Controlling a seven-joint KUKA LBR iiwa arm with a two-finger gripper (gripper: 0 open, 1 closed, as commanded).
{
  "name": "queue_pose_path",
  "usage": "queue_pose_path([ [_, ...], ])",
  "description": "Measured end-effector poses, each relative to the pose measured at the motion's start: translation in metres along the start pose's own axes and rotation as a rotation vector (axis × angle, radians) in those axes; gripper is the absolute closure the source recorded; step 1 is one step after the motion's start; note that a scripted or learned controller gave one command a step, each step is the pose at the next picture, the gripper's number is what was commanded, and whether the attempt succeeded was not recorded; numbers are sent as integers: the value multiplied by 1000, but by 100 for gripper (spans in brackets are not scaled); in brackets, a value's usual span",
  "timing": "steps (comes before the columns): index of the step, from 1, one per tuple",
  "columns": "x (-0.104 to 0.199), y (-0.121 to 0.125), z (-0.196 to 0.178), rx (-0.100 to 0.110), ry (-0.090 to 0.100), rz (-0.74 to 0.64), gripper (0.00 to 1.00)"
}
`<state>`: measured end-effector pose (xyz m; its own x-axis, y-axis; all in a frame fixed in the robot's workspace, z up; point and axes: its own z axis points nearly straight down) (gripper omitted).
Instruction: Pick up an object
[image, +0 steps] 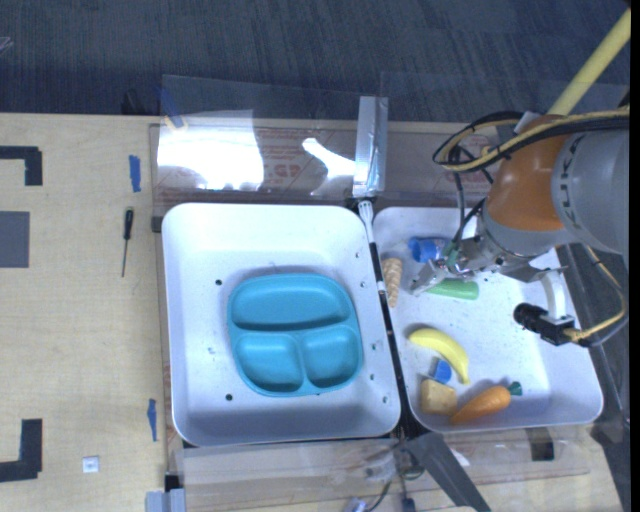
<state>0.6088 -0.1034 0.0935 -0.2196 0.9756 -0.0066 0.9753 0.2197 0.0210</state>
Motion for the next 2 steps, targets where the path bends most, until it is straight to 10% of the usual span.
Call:
queue_pose_path([
  [1, 2, -10, 0, -2, -2, 12, 0],
  [2, 2, -10, -6, 3, 0, 13, 100],
])
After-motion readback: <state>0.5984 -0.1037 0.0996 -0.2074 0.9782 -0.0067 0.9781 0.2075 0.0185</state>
